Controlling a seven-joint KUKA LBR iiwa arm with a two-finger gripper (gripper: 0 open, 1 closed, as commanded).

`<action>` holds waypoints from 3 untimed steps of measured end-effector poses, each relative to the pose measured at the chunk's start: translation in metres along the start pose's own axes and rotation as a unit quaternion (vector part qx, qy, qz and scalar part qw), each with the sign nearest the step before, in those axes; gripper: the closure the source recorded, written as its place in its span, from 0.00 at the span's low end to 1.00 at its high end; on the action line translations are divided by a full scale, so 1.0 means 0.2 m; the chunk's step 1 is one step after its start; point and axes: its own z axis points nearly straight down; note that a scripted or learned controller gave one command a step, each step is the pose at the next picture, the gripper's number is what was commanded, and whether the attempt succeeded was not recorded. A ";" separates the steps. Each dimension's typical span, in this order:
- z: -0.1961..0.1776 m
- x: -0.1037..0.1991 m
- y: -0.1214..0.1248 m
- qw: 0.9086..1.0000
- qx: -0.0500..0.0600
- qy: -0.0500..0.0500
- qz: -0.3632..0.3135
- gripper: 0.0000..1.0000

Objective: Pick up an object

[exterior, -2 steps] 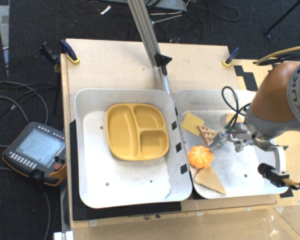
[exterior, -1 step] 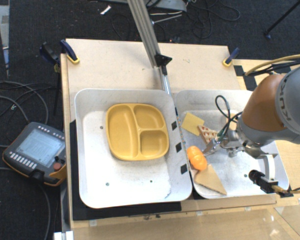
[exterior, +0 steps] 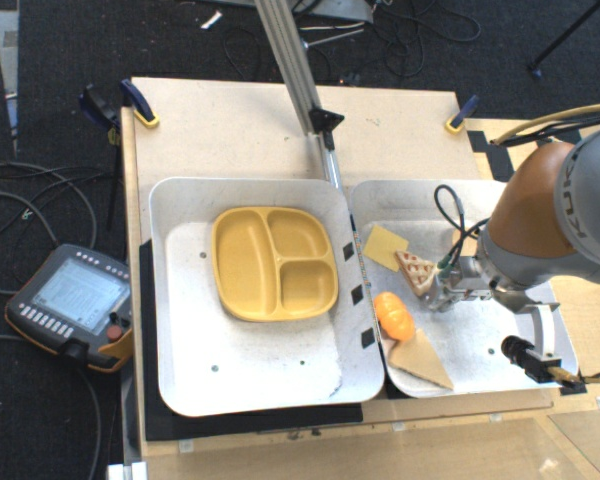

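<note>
Bins sit side by side on the table (exterior: 230,118), seen from the one camera above at a slant. The left bin (exterior: 180,368) holds a yellow divided plate (exterior: 275,263), lying flat with its three compartments facing up, a little above the middle of the bin floor.

The right bin (exterior: 480,368) holds four small things, all gathered in its left half. A pale yellow cheese-like slab (exterior: 385,246) lies near the upper left. Just to its right lies a small pizza-slice toy (exterior: 416,269) with a reddish, dotted top. Below these, close to the wall shared by the two bins, sits an orange round fruit-like piece (exterior: 394,316). Touching it from below is a tan wedge (exterior: 422,363) that points toward the bin's lower edge.

The grey arm with its orange band (exterior: 540,218) comes in from the right and bends down over the right bin. Its pincer (exterior: 442,293) hangs low just beside the pizza-slice toy, at that toy's lower right edge. Cables and metal parts crowd the tip, so whether the pincer is spread or closed cannot be told, and nothing can be seen between its tips.

A handheld control pendant (exterior: 70,303) lies on the dark floor to the left of the table.
</note>
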 end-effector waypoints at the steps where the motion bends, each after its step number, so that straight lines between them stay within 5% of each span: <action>1: -0.29 -0.05 0.01 1.000 -0.001 -0.001 -0.001 1.00; 3: -0.81 -0.06 0.03 1.000 -0.001 -0.001 -0.002 1.00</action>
